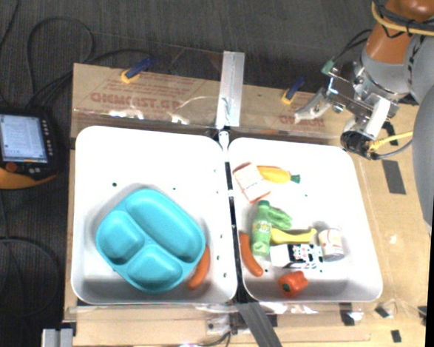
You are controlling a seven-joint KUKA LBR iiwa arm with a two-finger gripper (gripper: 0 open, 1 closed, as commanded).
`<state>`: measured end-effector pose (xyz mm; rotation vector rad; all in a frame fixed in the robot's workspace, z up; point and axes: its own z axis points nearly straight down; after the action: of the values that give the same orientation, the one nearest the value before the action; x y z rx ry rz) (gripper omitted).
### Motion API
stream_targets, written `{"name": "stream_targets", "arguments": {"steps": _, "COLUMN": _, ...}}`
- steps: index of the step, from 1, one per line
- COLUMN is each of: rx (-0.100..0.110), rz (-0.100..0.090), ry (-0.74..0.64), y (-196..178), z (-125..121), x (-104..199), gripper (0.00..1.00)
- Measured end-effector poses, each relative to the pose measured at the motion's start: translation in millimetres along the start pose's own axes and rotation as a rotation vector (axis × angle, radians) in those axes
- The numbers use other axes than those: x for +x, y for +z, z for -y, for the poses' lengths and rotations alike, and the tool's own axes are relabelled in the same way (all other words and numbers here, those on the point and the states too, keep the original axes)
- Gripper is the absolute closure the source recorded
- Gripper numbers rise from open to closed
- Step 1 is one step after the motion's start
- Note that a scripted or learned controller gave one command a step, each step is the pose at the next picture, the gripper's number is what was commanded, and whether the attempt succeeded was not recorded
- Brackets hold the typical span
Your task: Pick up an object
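Pick not started: gripper (pixel 318 108) parked past the right bin's (pixel 362 216) far edge.
I can't tell its finger state (nothing visibly held); toy carrot (pixel 272 174) and the rest untouched.

From my feed the arm (pixel 405 26) runs off the top right corner, so most of it is cut off. The orange sausage (pixel 200 270) in the left bin (pixel 92 153) is half tucked under the blue tray (pixel 149 238). Can't read the handheld screen (pixel 18 136), way too small.
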<state>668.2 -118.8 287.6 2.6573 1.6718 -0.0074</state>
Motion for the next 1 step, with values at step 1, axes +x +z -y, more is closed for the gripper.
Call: {"name": "stream_targets", "arguments": {"steps": 1, "rx": 0.003, "rz": -0.002, "ry": -0.076, "y": 135.2, "z": 28.5, "x": -10.4, "gripper": 0.00}}
